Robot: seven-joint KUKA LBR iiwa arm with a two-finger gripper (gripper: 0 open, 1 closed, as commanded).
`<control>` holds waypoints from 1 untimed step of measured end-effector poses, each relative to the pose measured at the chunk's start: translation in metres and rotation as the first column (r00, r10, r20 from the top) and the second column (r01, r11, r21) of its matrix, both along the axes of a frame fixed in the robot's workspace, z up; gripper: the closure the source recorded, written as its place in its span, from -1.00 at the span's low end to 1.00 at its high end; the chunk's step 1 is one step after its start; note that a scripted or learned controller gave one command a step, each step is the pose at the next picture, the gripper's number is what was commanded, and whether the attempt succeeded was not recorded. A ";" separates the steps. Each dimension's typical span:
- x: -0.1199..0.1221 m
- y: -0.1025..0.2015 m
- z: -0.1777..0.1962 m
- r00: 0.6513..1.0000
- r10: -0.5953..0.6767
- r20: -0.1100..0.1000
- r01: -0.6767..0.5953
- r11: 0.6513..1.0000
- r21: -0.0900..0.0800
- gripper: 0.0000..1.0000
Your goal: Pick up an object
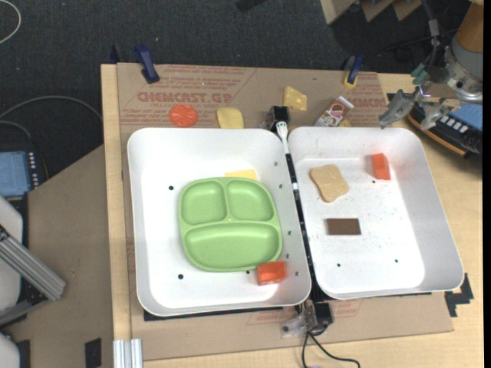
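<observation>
Arm (468, 56) sits at the far right, off past the corner of the right bin (437, 221), and its gripper (399, 110) hangs above the bench there; whether it is released or clenched cannot be told from this slant. Nothing is between it and any object, so the pick is not yet begun.

Best candidates, in my judgement, lie in the right bin: an orange block (377, 166) near the far right corner, a tan slice (329, 182) left of it, and a flat brown tile (343, 227) near the middle. The block stands proud and free of the wall, so it should take a grasp best; the tile looks too flat.

Count: two bins; one green tray (229, 225) in the left bin (146, 205); two orange blocks, the second (271, 272) just beside the tray's near edge; one tan slice; one brown tile; one yellow piece (244, 175) peeping out behind the tray.
</observation>
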State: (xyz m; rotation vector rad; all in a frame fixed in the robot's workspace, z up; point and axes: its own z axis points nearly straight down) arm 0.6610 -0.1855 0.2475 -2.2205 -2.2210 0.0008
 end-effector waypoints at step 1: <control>-0.029 -0.010 -0.061 1.000 -0.002 -0.007 0.002 1.000 0.002 -1.00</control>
